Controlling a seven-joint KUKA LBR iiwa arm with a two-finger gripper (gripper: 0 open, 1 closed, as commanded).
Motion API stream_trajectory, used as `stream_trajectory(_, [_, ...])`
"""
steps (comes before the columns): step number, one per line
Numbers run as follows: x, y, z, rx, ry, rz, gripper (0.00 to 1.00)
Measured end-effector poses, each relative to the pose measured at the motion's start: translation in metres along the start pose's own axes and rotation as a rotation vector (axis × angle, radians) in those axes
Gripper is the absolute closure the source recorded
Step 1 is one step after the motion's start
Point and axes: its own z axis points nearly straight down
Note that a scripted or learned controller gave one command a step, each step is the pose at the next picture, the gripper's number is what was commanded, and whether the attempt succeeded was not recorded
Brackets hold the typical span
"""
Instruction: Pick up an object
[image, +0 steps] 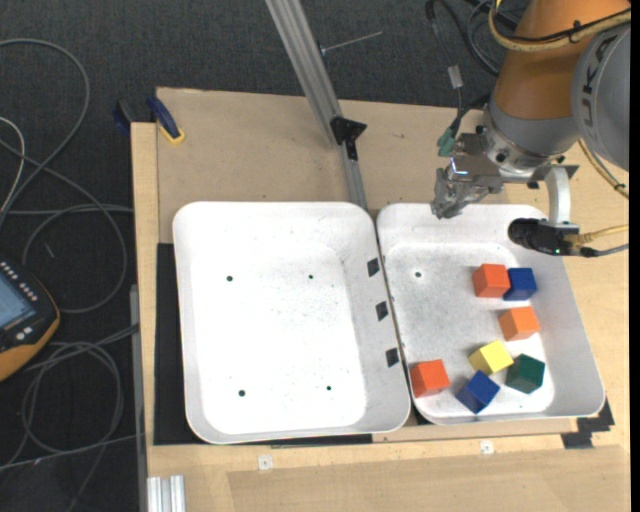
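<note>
Seven small blocks lie in the right bin (560, 395), all nearer the camera than the claw (449, 203), which hangs over that bin's far rim, grip state unreadable; approach step, so it likely must descend onto the upper orange block (490, 280).

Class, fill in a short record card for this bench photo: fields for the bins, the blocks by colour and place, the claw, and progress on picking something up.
bins: left bin and right bin, side by side
blocks: seven, all in the right bin
orange blocks: one touching a blue block; one mid-bin; one near the front
front cluster: yellow block, green block, second blue block
claw: above the right bin's far edge, apart from the blocks
progress: nothing picked up yet
</note>
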Motion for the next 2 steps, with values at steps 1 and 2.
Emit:
stream_trajectory(1, [0.053, 0.002, -0.003, 0.001, 0.001, 0.0, 1.0])
stream_trajectory(2, [0.106, 0.013, -0.004, 0.0, 0.0, 0.0, 1.0])
